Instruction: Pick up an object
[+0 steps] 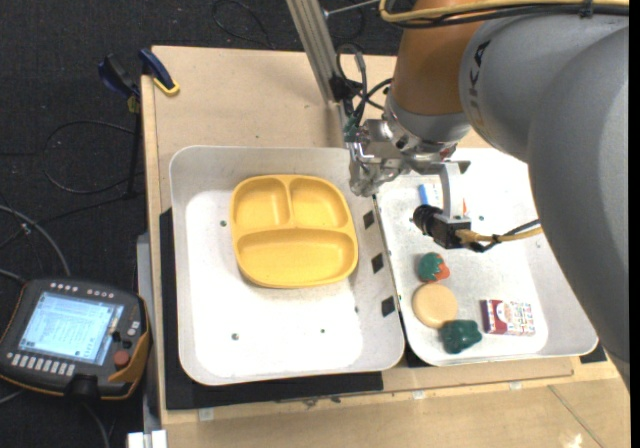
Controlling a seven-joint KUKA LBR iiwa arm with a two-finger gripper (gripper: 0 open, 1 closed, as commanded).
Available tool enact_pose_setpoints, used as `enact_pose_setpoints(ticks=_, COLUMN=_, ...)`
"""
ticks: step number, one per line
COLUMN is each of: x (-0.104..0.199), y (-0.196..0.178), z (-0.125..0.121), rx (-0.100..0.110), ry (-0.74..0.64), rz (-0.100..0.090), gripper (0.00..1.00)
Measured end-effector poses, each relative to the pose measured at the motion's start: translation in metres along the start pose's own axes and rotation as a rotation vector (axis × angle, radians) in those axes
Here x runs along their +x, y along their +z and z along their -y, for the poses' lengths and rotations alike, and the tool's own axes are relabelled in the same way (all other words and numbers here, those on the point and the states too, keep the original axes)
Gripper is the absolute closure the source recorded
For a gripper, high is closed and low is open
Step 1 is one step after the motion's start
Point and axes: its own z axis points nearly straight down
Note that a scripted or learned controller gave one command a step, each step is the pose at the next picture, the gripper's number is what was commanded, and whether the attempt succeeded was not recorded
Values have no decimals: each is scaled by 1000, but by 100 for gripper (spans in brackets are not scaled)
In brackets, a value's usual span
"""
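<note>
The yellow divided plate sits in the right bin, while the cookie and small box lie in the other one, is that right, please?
Not quite: the camera view shows the yellow divided plate in the left bin. The cookie and small box lie in the other one, the right bin.

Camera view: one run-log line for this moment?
gripper: over divider between bins | fingers: unclear | yellow tray: left bin | round tan piece, green toy, small carton: right bin
</note>
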Motion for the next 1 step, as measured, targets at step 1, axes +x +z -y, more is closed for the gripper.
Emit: enact_pose_setpoints(ticks=1, x=45, y=0, z=-9, rx=-1, ry=1, rz=0, gripper=100)
